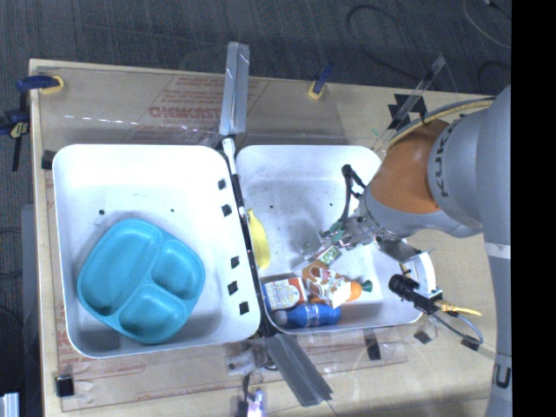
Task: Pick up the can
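The can [281, 292], short with a white and red label, lies on its side near the front left corner of the right bin [287, 172]. The gripper [331, 243] hangs low over the middle of that bin, up and to the right of the can and apart from it. The grey arm with its orange band [408, 185] comes in from the right over the bin's rim. Nothing shows in the gripper's grasp.
An orange and white bottle [334, 287] and a blue bottle [314, 316] lie right beside the can along the bin's front wall. A yellow object [259, 240] rests against the divider. The left bin [130, 172] holds a blue divided plate [141, 277].
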### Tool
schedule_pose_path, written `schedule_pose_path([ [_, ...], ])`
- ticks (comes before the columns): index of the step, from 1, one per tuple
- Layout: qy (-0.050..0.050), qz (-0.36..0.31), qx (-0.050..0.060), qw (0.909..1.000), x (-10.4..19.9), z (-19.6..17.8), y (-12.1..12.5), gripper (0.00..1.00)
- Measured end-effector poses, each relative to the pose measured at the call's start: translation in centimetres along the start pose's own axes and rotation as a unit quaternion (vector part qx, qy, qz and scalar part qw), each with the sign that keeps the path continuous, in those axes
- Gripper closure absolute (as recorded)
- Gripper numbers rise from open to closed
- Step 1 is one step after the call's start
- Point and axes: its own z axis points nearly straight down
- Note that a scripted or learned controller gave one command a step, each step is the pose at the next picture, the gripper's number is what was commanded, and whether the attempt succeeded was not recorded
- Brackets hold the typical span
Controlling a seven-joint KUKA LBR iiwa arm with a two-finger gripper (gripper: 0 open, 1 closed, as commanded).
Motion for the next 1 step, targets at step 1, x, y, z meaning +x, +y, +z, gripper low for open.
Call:
schedule_pose_path([
  [1, 0.000, 0.128, -0.001, 0.9918, 1.55, -11.58, 0.80, 1.00],
])
